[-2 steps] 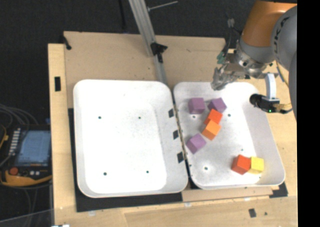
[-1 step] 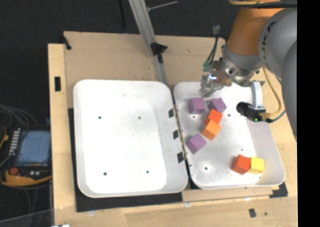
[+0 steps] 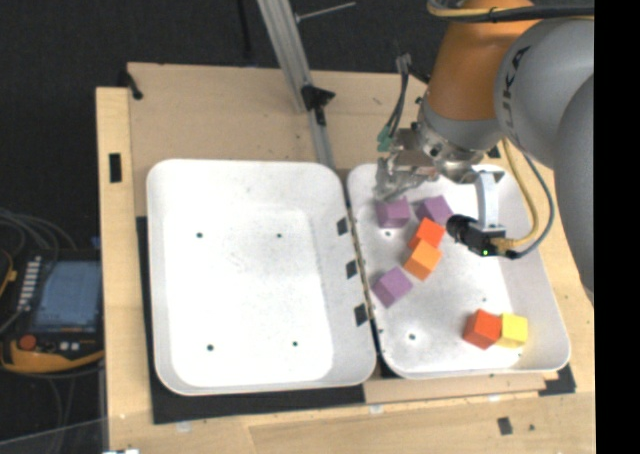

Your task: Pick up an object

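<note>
Blocks lie scattered in the right bin [image 3: 545, 307]: a red block [image 3: 482, 328] touching a yellow block [image 3: 514, 329] by its near right corner, a purple block [image 3: 392, 285] near its left edge, two orange blocks [image 3: 425, 247] mid-bin, two purple blocks [image 3: 393, 211] toward its far edge. The gripper [image 3: 400, 178] hangs over that far edge; whether it is spread or pressed together I cannot tell.

Seven small blocks lay in the right bin [image 3: 535, 282]. A purple block [image 3: 393, 211] sat near the bin's far left corner, with a second purple block [image 3: 436, 208] just beside it on the right. Below them, two orange blocks [image 3: 428, 234] [image 3: 422, 260] touched each other, and a third purple block [image 3: 392, 285] lay tilted nearby. Near the front right corner, a red block [image 3: 484, 327] touched a yellow block [image 3: 514, 329].
</note>
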`<state>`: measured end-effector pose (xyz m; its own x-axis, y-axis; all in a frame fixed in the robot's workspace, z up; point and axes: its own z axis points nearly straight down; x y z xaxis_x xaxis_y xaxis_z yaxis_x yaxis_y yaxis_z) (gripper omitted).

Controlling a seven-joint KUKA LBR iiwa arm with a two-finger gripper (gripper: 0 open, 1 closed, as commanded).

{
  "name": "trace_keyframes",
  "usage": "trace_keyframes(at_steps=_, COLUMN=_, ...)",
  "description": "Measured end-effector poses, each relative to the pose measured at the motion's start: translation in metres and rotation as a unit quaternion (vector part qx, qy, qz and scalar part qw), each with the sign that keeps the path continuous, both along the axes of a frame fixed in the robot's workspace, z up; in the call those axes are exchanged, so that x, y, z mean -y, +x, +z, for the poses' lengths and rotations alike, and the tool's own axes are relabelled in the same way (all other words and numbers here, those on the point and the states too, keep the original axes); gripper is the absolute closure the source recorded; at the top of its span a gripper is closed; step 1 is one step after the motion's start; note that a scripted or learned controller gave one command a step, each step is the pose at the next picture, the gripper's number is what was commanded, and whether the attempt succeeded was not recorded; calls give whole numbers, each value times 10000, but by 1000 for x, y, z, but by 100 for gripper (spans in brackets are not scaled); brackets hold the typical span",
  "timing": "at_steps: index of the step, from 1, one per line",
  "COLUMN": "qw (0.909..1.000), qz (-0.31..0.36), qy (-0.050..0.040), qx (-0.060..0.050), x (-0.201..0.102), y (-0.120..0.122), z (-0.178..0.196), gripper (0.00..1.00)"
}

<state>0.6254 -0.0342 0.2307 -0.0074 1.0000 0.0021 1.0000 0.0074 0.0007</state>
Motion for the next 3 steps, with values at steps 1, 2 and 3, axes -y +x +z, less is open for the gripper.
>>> trace_keyframes(at_steps=1, qw=10000, qz=0, qy=1, qx=-2, x=-40, y=-20, z=9, gripper=100)
trace_keyframes(at_steps=2, qw=10000, qz=-3, qy=-3, qx=-6, x=-77, y=-44, z=11, gripper=100)
trace_keyframes(at_steps=3, qw=10000, qz=-2, qy=-9, qx=-9, x=-127, y=-65, z=-1, gripper=100)
